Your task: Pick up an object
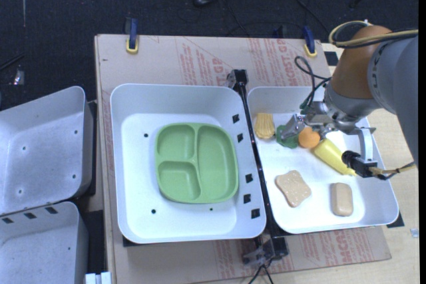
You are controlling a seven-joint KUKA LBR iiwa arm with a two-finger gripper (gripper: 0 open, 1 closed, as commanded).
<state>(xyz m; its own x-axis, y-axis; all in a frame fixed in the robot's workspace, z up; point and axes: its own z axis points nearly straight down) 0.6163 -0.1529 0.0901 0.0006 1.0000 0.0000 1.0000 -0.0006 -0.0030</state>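
Hand [301, 124] position was low inside the right bin [379, 213], at its upper middle, directly over a green object [287, 136] and beside an orange ball [308, 137]. Whether the fingers were open or closed cannot be told. Touching the ball lay a yellow banana-shaped piece [331, 155]. A ridged yellow item [265, 126] sat near the divider, with a toast-shaped slice [293, 187] and a tan oblong block [341, 199] lower down. The left bin [130, 163] held a green divided tray [197, 163].

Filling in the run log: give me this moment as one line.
claw: low in right bin, at green item and orange ball | grasp: unclear | left bin: green tray
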